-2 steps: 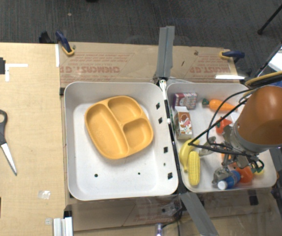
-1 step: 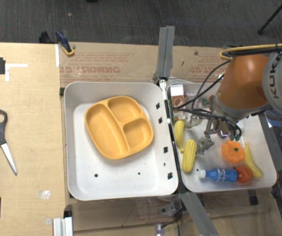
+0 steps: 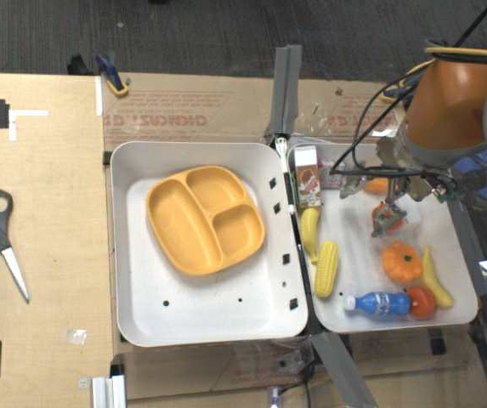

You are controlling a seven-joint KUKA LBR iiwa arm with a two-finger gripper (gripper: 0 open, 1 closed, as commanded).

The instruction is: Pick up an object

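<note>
Camera view, fixed above the bench, is taken at a slant over two white bins set side by side; the left bin point(image 3: 133, 313) is occupied by a yellow divided plate point(image 3: 206, 219), lying near its middle; the right bin point(image 3: 345, 317) is crowded with small toy foods. The arm point(image 3: 455, 100) is seen entering from the right, its orange band above the wrist; the gripper point(image 3: 389, 218) is lowered into the upper part of the right bin, and whether anything is held cannot be told. Just below the gripper an orange pumpkin point(image 3: 402, 262) is found; beside it a yellow banana point(image 3: 435, 277) is laid, touching a red tomato point(image 3: 422, 301); a blue bottle point(image 3: 379, 304) is lying on its side near the front wall; a corn cob point(image 3: 325, 268) is placed by the left wall. Scissors point(image 3: 3, 236) are left on the bench, well apart from both bins.
</note>
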